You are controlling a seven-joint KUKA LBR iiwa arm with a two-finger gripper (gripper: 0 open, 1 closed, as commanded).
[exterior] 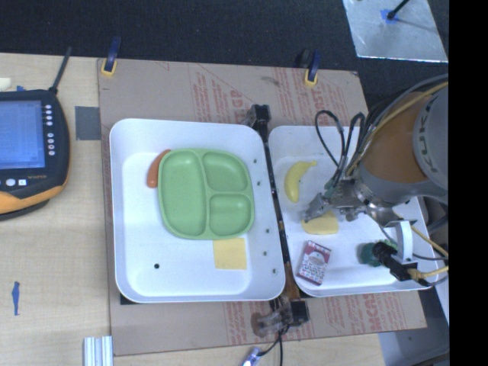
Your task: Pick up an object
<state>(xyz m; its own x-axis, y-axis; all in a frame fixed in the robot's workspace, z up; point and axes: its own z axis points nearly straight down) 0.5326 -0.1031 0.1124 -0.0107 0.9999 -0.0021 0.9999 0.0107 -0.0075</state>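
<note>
From above, the arm (400, 155) comes in from 3 o'clock over the right bin (293, 139), its orange band above the wrist and dark cables looping over it. The gripper (319, 208) sits low in the middle of that bin, pointing toward 9 o'clock. Its metal fingers (314, 205) are just above a pale yellow wedge (321, 225), and I cannot tell whether they are apart or together, nor whether they touch the wedge. At 11 o'clock from the gripper lies a yellow banana (296, 179), clear of the fingers. At 6 o'clock from the wedge lies a small red packet (313, 262), near the bin's lower edge. A dark green object (374, 253) lies at 4 o'clock from the gripper.

The left bin (122, 204) holds a green divided plate (206, 193) near its centre. An orange-red item (155, 169) peeks out at the plate's 9 o'clock edge, partly under it. A yellow square (230, 254) lies at the plate's 5 o'clock, touching its rim.

A handheld pendant with a blue screen (27, 151) rests on the bench at far 9 o'clock.
</note>
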